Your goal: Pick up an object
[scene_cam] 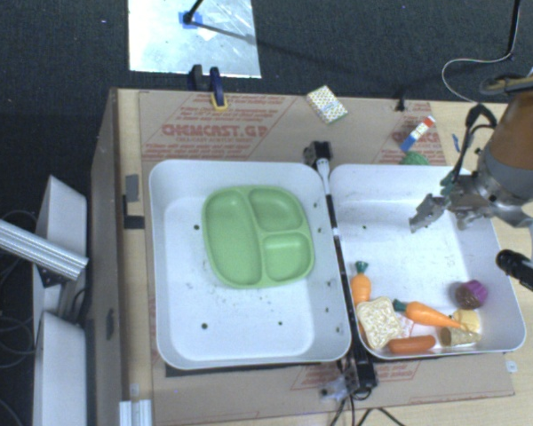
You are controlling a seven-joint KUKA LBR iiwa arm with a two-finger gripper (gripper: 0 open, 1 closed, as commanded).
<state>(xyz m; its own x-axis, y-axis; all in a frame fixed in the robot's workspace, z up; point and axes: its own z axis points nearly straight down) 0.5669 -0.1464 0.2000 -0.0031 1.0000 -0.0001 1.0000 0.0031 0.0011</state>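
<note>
The gripper (pixel 426 213) hung over the bare upper half of the right bin (pixel 382 193); whether it was clenched or released could not be told. The toys, carrots (pixel 433 314) among them, lay heaped against that bin's near wall, well apart from it, none grasped.

Arm (pixel 515 162): grey metal body, broad orange band above the wrist. Black cables loop beside the wrist. Gripper (pixel 424 216): grey, angular metal. A black cylindrical fitting projects beneath.
</note>
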